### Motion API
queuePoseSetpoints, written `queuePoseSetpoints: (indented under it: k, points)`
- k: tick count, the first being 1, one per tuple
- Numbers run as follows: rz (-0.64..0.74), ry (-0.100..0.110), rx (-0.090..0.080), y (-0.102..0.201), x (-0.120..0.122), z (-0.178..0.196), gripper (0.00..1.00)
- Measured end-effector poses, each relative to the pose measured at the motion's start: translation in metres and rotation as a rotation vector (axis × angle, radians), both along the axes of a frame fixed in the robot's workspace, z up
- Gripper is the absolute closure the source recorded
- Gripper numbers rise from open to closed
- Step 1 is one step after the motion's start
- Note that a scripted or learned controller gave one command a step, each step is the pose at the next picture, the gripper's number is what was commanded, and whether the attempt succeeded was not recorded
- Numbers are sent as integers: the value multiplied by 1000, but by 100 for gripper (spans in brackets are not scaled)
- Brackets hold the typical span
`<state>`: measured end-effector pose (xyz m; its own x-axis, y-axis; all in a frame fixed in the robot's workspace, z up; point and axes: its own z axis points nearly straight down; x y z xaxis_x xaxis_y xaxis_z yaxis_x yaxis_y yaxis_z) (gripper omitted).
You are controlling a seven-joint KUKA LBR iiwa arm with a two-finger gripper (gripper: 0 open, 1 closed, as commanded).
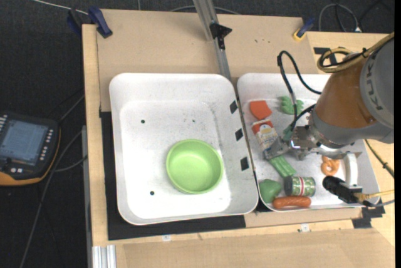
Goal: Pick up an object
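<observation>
Along the right bin's (369,188) lower edge lie a red sausage-shaped toy (291,202), a small can (299,185) and a green lump (270,188). Above them, centre-right of frame, the gripper (289,143) hangs low over a green stick (283,166) and a small bottle (266,134); whether anything is gripped cannot be told. Judged an approach step: next calls for closing on one item and lifting clear; the green bowl (194,166) sits in the left bin (125,97).

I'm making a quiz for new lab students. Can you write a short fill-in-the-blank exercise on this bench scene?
1. The green bowl sits in the ____ bin.
2. The arm's gripper hangs over the ____ bin.
3. The can lies just above a ____-coloured sausage.

Missing words: left; right; red
</observation>
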<state>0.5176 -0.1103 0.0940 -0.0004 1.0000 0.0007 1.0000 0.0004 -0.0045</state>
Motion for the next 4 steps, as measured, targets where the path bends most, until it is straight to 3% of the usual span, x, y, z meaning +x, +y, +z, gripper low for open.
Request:
queuePoseSetpoints:
  k: [1,3,4]
  points:
    - [0,-5,0,0,2,13,100]
    - [1,-9,-1,15,5,129,100]
    - [0,-7,-1,15,6,152,100]
